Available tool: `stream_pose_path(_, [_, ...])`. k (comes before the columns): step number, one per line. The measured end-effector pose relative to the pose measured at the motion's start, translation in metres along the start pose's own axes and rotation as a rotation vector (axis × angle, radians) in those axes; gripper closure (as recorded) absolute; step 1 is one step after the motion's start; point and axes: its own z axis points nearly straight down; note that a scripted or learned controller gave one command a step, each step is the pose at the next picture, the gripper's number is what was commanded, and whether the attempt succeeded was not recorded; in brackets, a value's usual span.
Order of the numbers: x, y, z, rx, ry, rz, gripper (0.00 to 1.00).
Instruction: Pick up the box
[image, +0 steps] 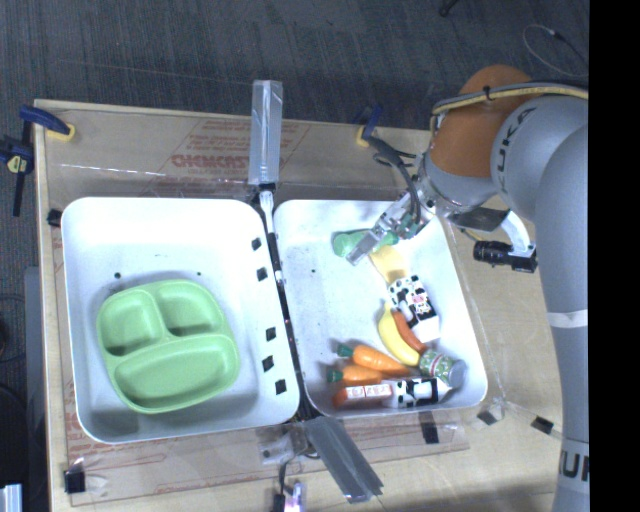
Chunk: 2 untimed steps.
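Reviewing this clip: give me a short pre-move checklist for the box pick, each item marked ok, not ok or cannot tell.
1. Box located: ok, the black-and-white box lies in the right bin.
2. Gripper over the box: not ok, it sits up and left of it, near a green item.
3. Box held: not ok.
4. Finger state: cannot tell.
5. Box free of neighbours: not ok, a banana and a yellow item crowd it.
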Motion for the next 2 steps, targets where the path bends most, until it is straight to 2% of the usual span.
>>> stream_pose_path(1, [0.069, 0.016, 0.047, 0.004, 0.005, 0.206, 0.00])
stream_pose_path(2, [0.116, -0.070, 0.069, 0.005, 0.007, 0.481, 0.00])
